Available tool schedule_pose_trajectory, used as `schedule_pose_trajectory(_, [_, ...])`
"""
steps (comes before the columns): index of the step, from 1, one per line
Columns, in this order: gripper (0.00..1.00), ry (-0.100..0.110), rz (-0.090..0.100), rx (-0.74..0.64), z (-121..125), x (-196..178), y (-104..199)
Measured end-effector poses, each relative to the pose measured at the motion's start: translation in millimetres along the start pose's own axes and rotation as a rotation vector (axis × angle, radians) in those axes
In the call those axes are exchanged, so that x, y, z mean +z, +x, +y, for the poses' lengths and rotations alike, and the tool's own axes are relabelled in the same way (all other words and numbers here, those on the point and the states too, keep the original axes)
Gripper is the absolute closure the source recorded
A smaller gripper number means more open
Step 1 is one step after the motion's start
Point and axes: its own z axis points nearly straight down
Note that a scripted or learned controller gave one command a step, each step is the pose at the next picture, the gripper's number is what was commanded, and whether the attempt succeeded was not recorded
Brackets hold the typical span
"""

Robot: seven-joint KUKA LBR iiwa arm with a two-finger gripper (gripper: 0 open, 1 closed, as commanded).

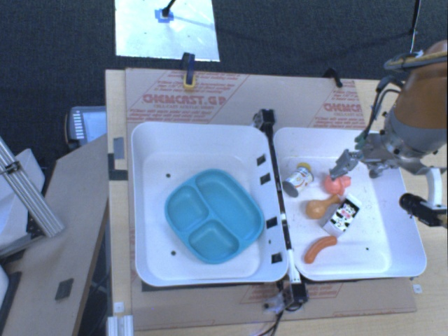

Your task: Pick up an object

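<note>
pink, soft-looking rubbery toy [337, 184] lies in the right white bin [399, 257], right of frame centre, just beneath the two-finger gripper [344, 165]. it looks light and squashy; a pinch across its narrow middle should hold. whether the fingers are apart or together, i cannot tell. near it lie a small tin can [298, 179], a yellow-orange pear-shaped toy [320, 206], a black-and-white carton [342, 217] and an orange sausage-shaped toy [320, 248]. a blue sectioned plastic plate [213, 215] sits in the left white bin [161, 145].
</note>
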Motion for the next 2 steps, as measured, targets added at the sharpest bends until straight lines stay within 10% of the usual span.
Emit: schedule_pose_trajectory(2, [0.00,-0.007,-0.001,-0.004,9.4,49.6,8.2])
